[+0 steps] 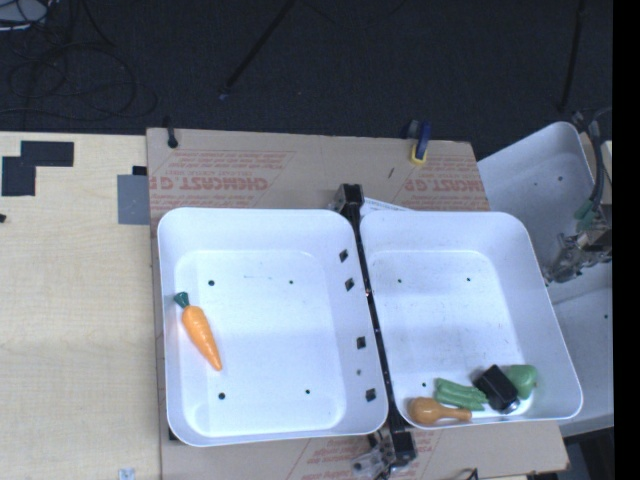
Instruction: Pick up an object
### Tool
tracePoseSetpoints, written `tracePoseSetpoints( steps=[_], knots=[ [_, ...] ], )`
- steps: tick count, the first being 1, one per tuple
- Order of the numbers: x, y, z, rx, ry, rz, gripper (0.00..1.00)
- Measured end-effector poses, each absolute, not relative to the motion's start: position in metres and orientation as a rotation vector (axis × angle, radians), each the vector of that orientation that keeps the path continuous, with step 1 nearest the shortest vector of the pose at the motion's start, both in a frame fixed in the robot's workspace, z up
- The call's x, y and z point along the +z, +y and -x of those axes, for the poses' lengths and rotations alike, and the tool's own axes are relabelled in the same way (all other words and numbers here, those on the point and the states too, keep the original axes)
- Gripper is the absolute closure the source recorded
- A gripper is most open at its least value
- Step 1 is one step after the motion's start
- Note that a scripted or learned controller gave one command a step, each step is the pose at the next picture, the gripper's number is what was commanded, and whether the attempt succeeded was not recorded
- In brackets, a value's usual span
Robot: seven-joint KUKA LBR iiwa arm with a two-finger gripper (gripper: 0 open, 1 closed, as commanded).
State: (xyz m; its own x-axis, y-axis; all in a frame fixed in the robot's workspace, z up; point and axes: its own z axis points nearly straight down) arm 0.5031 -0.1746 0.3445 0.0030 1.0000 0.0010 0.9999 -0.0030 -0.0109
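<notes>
A plastic orange carrot with green top (200, 334) lies at nine o'clock in the left white shallow bin (255, 230). At five o'clock of the right white bin (450, 228), a small black block (496, 387) touches green plastic vegetables (462, 394) and an orange-yellow gourd-shaped toy (436, 411).

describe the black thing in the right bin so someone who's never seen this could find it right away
Of the two white bins, take the right bin and look to its near right corner, where a few small things lie clustered. The black block sits between the green pod and a green piece, beyond the orange gourd. It is the only dark, boxy item; its neighbours are coloured and rounded.
</notes>
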Motion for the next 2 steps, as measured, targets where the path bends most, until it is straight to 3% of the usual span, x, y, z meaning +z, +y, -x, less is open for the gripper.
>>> tracePoseSetpoints(
  steps=[1, 2],
  knots=[
    [0.342, -0.203, -0.474, 0.005, -2.216, 2.222, 1.00],
    [0.388, -0.214, -0.476, 0.000, -2.224, 2.224, 1.00]
  ],
)
